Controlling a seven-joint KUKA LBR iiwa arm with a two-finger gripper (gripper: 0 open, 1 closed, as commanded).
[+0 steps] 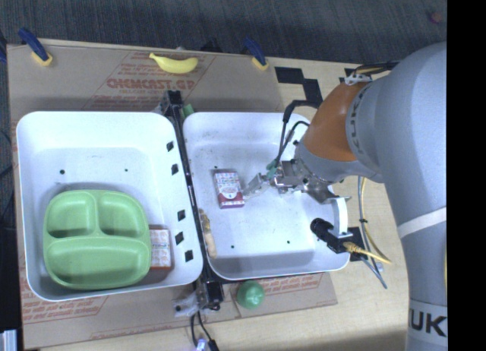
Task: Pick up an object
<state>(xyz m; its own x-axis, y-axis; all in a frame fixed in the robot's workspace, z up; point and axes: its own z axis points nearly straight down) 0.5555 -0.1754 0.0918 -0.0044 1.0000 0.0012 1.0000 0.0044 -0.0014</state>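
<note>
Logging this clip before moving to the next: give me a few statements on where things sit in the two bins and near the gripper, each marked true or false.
1. The green divided tray lies in the left bin. True.
2. The small red-and-white box lies in the left bin. False: it lies in the right bin.
3. The gripper is beside the red-and-white box. True.
4. The green ball sits inside the right bin. False: it sits outside, below its near rim.

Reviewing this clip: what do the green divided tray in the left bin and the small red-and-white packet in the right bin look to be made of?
The green three-compartment tray looks like moulded plastic: uniform colour, rounded edges, soft sheen. The small red-and-white packet seems to be printed card or paper wrapping, judging by its flat faces and printed label; too small to tell which.
</note>
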